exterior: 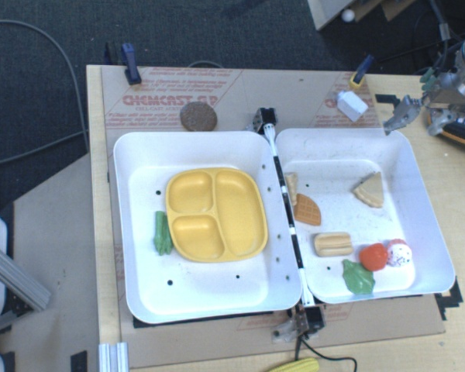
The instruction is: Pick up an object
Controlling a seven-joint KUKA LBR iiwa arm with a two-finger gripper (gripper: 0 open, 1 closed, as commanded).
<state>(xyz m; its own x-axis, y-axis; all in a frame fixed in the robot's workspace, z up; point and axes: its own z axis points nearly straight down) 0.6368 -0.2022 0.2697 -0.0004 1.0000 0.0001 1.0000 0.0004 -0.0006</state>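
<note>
My gripper (409, 113) hangs past the right bin's (418, 173) far corner, metal blurred; I cannot tell how it is set.

Inside that bin: bread wedge (370, 190), brown pastry (306, 209), tan roll (332, 243), tomato (374, 256), green leaf (359, 278). Left of it, a yellow divided plate (215, 212) sits in the neighbouring bin (139, 208). Cardboard (240, 91) covers the bench, dark carpet (46, 22) beyond.

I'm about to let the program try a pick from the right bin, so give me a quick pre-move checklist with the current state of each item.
1. Gripper outside the bins, at the right bin's far corner: ok.
2. Fingers open: cannot tell.
3. Gripper free of load: cannot tell.
4. Bread roll lies apart from other items: ok.
5. Tomato has free space around it: not ok, touches the white ball.
</note>
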